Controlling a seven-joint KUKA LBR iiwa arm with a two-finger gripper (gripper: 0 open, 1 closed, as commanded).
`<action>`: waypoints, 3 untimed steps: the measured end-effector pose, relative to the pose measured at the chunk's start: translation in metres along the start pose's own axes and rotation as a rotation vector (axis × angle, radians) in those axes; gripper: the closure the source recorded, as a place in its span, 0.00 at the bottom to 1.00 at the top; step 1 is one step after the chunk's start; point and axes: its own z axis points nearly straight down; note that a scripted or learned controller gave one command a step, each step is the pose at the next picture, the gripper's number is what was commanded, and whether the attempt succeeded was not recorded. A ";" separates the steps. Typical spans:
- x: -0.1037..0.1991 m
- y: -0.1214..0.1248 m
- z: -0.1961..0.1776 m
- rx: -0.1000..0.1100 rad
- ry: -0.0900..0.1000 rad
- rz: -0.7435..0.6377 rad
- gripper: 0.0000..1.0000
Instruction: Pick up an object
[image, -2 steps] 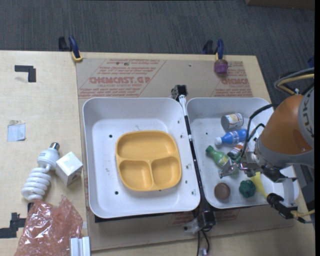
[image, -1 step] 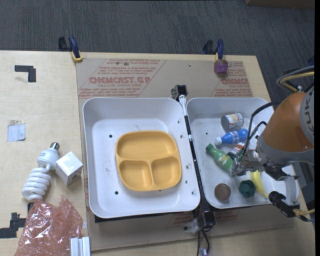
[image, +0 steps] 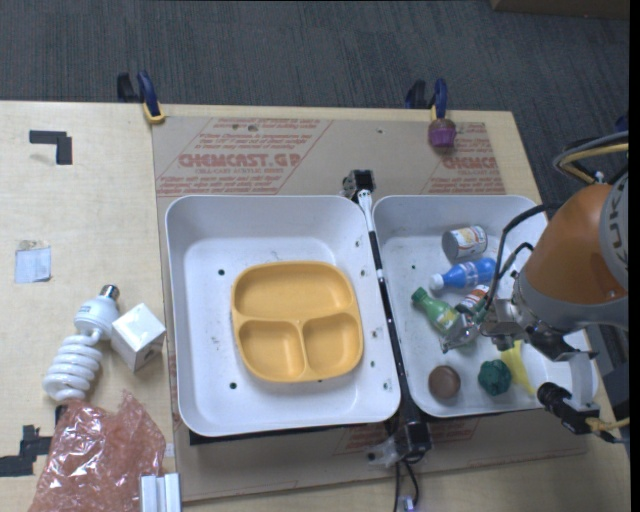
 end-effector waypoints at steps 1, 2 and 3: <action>0.016 -0.008 0.025 0.002 0.001 -0.001 0.00; 0.015 -0.007 0.015 -0.001 0.000 0.001 1.00; 0.067 -0.006 -0.100 0.001 0.000 -0.005 1.00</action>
